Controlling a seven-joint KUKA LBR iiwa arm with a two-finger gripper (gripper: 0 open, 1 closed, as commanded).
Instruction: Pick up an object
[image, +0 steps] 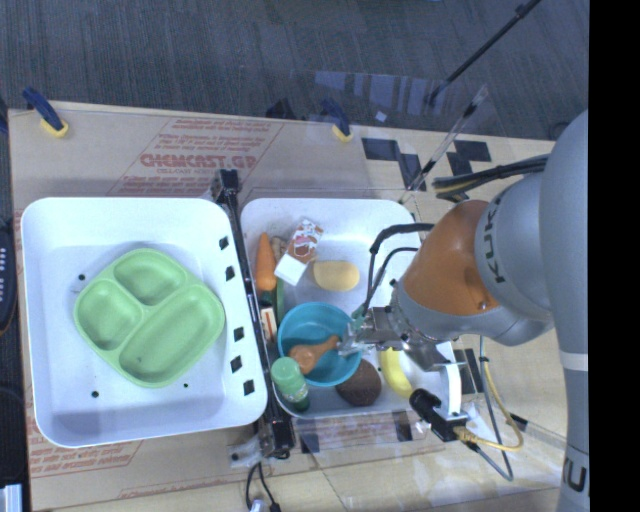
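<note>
My gripper (357, 338) hangs low in the right bin (345, 212), at the right rim of a blue bowl (312, 328). A brown drumstick-shaped toy (313, 352) lies in the bowl, its tip close to the gripper. A yellow banana (396, 371) and a dark brown round object (360, 385) lie just below the gripper. Further up the bin sit a yellow potato-like object (336, 275), an orange carrot (264, 262), a white block (289, 268) and a small red-and-white packet (305, 240). A green bottle (290, 384) stands at the bin's lower left.
The left bin (55, 330) holds a green divided plate (150, 315). A black divider with clips (243, 290) runs between the bins. The arm's orange band and grey wrist (455, 275) cover the right bin's right side.
</note>
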